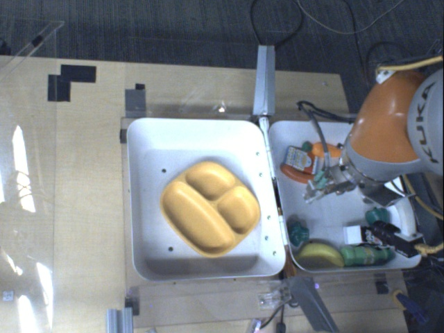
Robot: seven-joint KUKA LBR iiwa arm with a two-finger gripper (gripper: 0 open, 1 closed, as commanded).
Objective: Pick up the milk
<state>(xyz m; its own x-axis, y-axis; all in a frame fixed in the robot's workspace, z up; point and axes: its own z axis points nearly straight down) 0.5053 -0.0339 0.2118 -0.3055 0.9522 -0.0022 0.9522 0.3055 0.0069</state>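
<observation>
Milk carton (297, 158) lies at ten o'clock in the right bin (409, 252), beside a carrot (295, 174). My gripper (320, 184) hangs just at four o'clock of it; its state I cannot tell. I judge approach: next, centre over the carton. A banana (320, 255) and green bottle (366, 255) sit at six o'clock; the left bin (149, 255) holds a yellow divided dish (210, 207).

The right bin's (409, 217) middle floor lay bare. Along its near wall, a banana (320, 254) and green bottle (366, 256) crowded together. The milk (297, 158) and carrot (300, 174) blocked the far left corner, the gripper (325, 184) just beside them.
</observation>
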